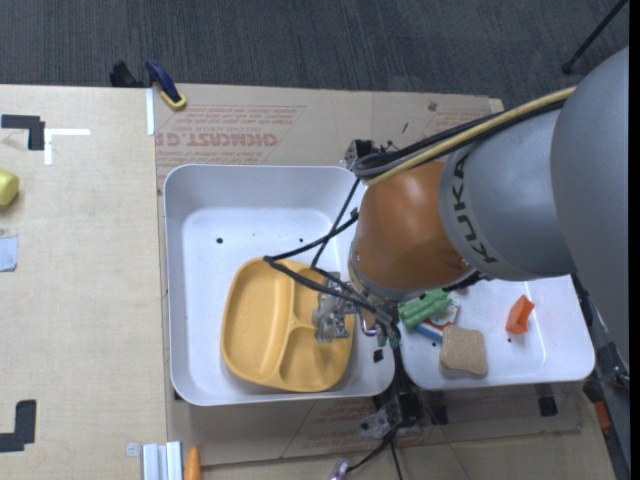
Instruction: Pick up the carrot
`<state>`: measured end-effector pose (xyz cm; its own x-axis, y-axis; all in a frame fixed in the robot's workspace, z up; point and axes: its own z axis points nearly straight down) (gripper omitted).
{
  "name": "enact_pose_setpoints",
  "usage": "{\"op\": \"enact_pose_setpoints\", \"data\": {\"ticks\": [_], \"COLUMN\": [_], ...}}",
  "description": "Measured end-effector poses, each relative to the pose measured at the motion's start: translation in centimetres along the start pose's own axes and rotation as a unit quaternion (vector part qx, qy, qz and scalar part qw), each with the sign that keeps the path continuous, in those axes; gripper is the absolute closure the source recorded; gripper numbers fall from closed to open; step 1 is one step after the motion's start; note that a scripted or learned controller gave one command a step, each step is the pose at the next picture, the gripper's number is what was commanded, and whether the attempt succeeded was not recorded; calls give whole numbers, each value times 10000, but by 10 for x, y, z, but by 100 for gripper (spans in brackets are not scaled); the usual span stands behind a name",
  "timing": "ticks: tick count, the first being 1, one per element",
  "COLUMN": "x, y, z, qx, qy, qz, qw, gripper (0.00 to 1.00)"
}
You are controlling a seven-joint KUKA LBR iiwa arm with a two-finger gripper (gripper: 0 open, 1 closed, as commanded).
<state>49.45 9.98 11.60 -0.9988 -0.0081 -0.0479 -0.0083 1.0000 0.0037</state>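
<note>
The carrot (519, 314) is a small orange piece lying in the right bin (560, 363), near that bin's right side. My gripper (333, 320) hangs over the left bin (190, 268), just above the right part of a yellow divided plate (260, 328). It is far to the left of the carrot, with the bin wall and the arm's orange band (400, 233) in between. Nothing shows in the gripper.
A green toy (424, 308), a small blue piece (430, 334) and a tan bread slice (464, 351) lie in the right bin, left of the carrot. The big grey arm covers most of that bin. A yellow object (6, 188) sits at the bench's far left.
</note>
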Motion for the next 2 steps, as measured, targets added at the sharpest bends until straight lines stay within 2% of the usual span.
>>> {"op": "enact_pose_setpoints", "data": {"ticks": [1, 2], "x": [-12, -13], "y": [60, 60], "z": [5, -4], "qx": [78, 85], "qy": [216, 209], "qz": [1765, 1757], "qw": [9840, 9842], "gripper": [100, 100]}}
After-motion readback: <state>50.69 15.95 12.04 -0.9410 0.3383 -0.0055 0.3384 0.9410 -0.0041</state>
